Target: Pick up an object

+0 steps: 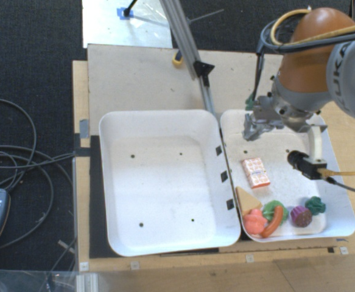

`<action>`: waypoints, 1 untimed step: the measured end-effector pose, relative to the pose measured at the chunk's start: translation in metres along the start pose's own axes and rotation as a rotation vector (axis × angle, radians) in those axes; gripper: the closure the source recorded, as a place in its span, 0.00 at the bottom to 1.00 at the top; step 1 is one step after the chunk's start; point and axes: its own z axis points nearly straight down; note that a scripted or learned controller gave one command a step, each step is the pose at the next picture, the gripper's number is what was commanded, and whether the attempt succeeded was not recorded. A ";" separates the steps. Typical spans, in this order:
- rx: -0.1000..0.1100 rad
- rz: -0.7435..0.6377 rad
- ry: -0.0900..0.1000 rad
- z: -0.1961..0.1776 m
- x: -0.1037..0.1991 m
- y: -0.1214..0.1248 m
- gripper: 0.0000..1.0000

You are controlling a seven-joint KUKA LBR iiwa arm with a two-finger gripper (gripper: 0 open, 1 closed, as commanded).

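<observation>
The desk (140,78) is a pale board carrying two shallow white bins side by side. The left bin (110,163) is the bigger-looking of the two in this slanted view; the right bin (341,215) sits against it, their rims touching along the middle.

The grey arm (347,72), with its orange band (314,35), reaches in from the right and hangs over the far end of the right bin. Its end effector (255,128) sits above the bin's far left corner, well apart from the objects; whether it is open or closed I cannot tell, and nothing shows between its tips.

All the objects lie in the near half of the right bin. The small pink-and-white carton (256,172) lies flat near the bin's left wall, its long axis running from far-left to near-right. Nearer the camera a tan wedge (246,198) points toward the far end. Just beside it sit an orange-red round piece (254,221), a green leafy piece (271,208), and a red chilli-shaped piece (273,221) slanting from near-left to far-right. Further right are a purple round piece (301,216) and a small dark green piece (315,205).
</observation>
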 end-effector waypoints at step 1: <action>-0.001 0.000 0.000 0.008 0.045 -0.008 1.00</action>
